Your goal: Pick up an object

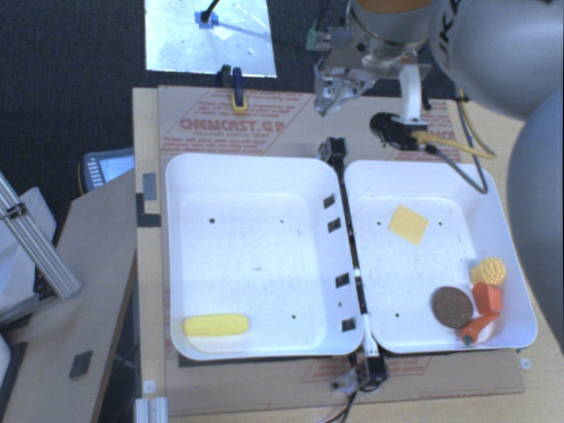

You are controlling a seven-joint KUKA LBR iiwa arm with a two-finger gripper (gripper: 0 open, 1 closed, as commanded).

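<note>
Right now your yellow banana-like piece [216, 325] lies in the left bin [176, 236], front-left corner, long axis running left to right; the gripper [339, 91] hangs behind both bins, jaws' state unclear

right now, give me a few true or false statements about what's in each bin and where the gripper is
1. The yellow bar lies in the left bin. True.
2. The yellow square lies in the left bin. False: it lies in the right bin.
3. The brown disc is near the right bin's front right corner. True.
4. The gripper is down inside the right bin. False: it sits beyond the bins' far edge.
5. The gripper holds the brown disc. False: the disc lies in the bin.
</note>
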